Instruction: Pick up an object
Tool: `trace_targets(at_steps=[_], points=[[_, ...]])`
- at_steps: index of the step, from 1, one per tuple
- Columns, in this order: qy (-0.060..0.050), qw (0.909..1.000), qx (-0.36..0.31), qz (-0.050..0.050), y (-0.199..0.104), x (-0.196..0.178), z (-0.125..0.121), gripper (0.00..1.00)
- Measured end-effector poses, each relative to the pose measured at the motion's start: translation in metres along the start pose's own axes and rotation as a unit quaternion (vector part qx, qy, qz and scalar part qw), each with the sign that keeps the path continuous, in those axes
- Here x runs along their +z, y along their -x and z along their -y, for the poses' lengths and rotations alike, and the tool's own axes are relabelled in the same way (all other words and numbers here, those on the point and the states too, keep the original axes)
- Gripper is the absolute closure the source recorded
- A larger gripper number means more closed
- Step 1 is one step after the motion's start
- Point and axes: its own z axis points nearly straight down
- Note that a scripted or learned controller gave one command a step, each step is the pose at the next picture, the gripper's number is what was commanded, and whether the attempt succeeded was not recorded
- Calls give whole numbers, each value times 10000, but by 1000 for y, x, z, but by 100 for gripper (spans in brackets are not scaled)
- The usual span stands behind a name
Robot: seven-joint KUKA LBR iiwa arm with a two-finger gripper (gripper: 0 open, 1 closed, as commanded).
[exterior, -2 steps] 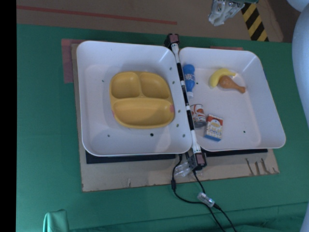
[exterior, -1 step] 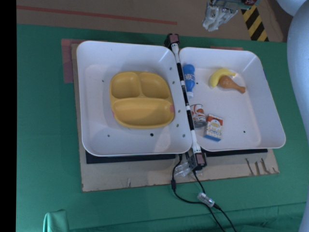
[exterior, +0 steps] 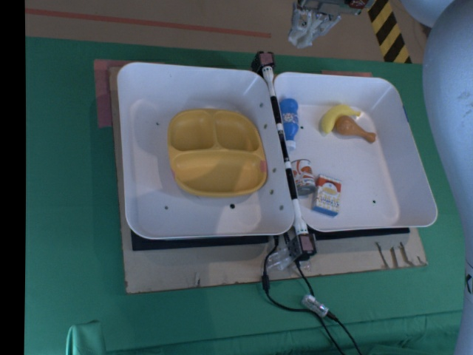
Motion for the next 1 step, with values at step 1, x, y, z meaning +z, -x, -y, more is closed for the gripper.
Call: trace_targets(at_steps=[1], points=[[21,10000,2,-3,-39,-19,0,100]])
